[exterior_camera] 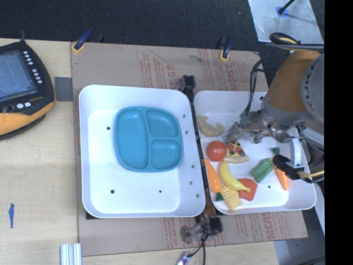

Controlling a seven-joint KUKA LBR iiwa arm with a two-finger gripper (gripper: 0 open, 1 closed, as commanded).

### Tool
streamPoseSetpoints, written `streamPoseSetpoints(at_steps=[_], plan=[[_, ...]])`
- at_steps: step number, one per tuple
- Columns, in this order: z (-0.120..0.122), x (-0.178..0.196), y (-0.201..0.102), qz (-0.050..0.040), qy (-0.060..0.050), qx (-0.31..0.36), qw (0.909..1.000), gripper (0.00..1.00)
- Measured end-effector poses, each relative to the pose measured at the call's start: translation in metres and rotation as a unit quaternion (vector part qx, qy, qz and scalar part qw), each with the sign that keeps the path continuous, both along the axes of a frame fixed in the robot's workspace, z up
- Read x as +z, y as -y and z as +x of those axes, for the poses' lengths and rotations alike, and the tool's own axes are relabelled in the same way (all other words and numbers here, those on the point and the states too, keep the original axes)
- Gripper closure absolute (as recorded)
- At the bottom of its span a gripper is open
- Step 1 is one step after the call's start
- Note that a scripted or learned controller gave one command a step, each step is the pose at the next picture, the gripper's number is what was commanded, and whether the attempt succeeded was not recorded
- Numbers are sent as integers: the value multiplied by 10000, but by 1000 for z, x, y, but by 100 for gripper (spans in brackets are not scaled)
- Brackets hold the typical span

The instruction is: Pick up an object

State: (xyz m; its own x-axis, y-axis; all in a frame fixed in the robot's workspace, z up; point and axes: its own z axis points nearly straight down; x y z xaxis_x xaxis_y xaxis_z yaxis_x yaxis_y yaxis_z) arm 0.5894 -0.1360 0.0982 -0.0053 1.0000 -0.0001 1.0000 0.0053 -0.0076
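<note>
Jaws (pixel 238 132) low over right bin (pixel 309 203), state unclear, near tomato (pixel 216 150); cardboard print unreadable

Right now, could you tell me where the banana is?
The banana lies in the right bin, toward its left side, just below the tomato.
</note>
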Motion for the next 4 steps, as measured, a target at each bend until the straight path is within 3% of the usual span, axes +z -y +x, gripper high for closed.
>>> streamPoseSetpoints(at_steps=[1, 2, 3, 4], plan=[[50, -6, -43, -6, 17, 9, 10000, 0], [64, -6, -41, -1, 26, 2, 10000, 0], [65, 6, -41, 1, 15, 14, 10000, 100], [0, 94, -74, 5, 19, -3, 10000, 100]])
